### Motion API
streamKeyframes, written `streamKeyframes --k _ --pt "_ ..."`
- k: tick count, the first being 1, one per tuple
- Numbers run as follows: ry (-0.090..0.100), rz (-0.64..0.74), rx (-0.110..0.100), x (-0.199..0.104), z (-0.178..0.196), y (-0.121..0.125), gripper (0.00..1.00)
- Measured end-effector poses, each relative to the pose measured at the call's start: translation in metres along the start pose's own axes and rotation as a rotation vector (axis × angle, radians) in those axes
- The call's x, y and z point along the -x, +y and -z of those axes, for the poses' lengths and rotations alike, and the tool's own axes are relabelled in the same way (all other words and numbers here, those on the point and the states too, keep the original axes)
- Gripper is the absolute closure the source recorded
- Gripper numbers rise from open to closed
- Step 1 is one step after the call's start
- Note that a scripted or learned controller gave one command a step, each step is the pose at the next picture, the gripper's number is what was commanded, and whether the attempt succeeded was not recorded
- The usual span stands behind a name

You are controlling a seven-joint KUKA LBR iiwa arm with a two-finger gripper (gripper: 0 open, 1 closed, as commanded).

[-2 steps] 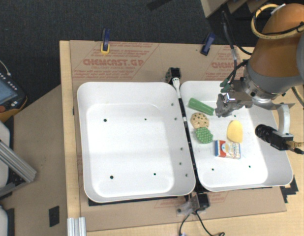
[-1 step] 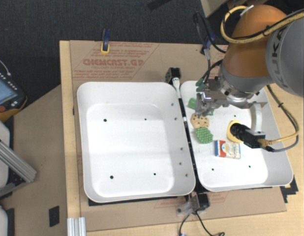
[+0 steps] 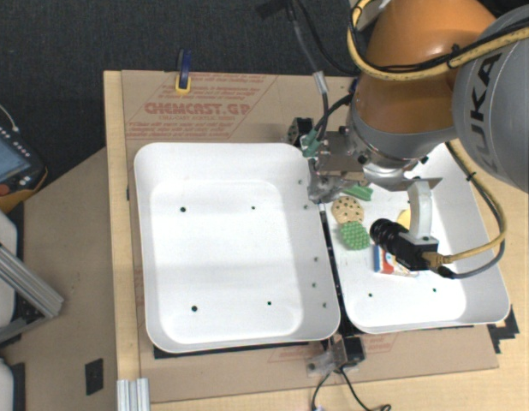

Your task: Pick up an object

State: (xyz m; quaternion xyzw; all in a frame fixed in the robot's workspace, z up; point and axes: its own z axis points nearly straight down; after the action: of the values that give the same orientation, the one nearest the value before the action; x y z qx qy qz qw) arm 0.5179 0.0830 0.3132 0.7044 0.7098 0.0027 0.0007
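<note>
I can't tell the claw's (image 3: pixel 340 185) state; crowding the right bin's (image 3: pixel 470 306) left wall, it may miss the green ball (image 3: pixel 353 235).

Small objects (image 3: pixel 353 234) lie in the right bin (image 3: pixel 419 311).

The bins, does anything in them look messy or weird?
Nothing looks broken or spilled. The only lopsided thing: every object sits bunched in the right bin near the gripper, like the green round piece and the tan spotted one.

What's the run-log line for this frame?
arm: over right bin | gripper: near bin's left wall, fingers unclear | objects: green item, tan item in bin
</note>
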Motion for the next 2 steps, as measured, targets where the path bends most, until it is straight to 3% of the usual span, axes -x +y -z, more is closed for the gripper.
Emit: streamKeyframes --k 1,2 --pt "-0.003 -0.011 -0.003 0.047 0.035 -0.040 1.00" --pt "-0.003 -0.006 0.002 0.033 0.060 0.016 1.00"
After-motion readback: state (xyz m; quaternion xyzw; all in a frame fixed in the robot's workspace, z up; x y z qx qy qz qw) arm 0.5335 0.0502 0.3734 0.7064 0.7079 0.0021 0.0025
